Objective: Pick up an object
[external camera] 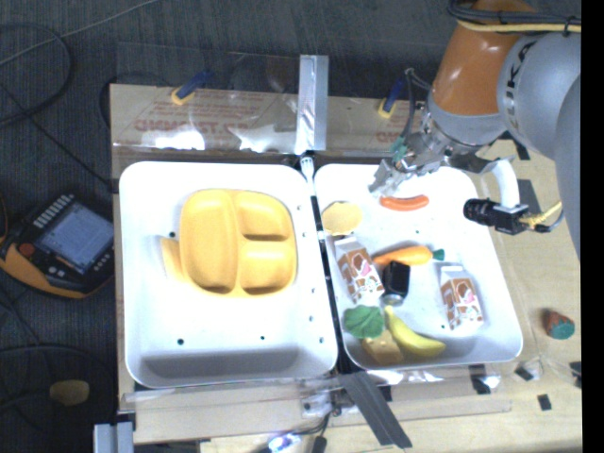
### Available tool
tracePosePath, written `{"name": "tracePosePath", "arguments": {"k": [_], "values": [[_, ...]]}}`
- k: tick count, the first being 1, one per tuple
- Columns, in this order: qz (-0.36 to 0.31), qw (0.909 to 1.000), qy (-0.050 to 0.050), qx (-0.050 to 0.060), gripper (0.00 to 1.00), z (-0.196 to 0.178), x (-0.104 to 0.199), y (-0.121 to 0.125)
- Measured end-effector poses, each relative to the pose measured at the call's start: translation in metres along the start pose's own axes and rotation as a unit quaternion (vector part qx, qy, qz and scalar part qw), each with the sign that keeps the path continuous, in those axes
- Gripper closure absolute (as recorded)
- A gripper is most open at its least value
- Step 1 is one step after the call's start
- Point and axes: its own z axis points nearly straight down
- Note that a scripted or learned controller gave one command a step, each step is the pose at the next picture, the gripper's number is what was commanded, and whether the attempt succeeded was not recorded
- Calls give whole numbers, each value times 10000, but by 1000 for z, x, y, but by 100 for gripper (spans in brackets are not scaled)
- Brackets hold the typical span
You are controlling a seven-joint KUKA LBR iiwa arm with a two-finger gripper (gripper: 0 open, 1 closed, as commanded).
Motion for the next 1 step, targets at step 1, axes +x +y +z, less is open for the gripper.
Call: {"name": "tracePosePath", "arguments": {"k": [1], "values": [[476, 9989, 15, 4, 100, 23, -22, -68]]}}
